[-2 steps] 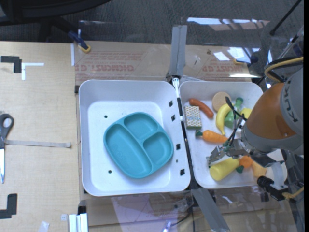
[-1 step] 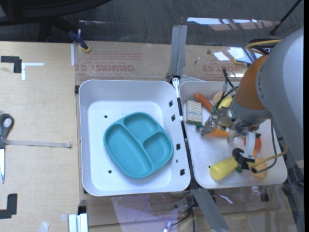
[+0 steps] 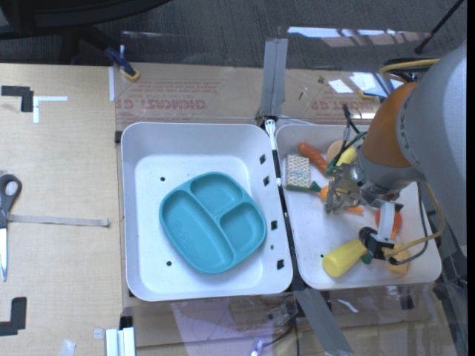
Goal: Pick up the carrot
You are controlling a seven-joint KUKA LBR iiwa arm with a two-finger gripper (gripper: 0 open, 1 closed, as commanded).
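Note:
An orange carrot (image 3: 312, 156) lies in the right bin (image 3: 312, 232) near its far left corner, slanting toward the middle. My gripper (image 3: 338, 199) points down into the bin just right of and nearer than the carrot, low over the floor. Small orange bits (image 3: 324, 192) show at the gripper's left and under it, and I cannot tell what they belong to. The grey arm with its orange band (image 3: 386, 136) covers the bin's right side.
A tan waffle-like square (image 3: 297, 170) lies beside the carrot against the bin's left wall. A yellow item (image 3: 344, 258) rests near the front, with an orange-and-white item (image 3: 388, 219) to its right. The left bin (image 3: 141, 221) holds a teal divided plate (image 3: 213, 222).

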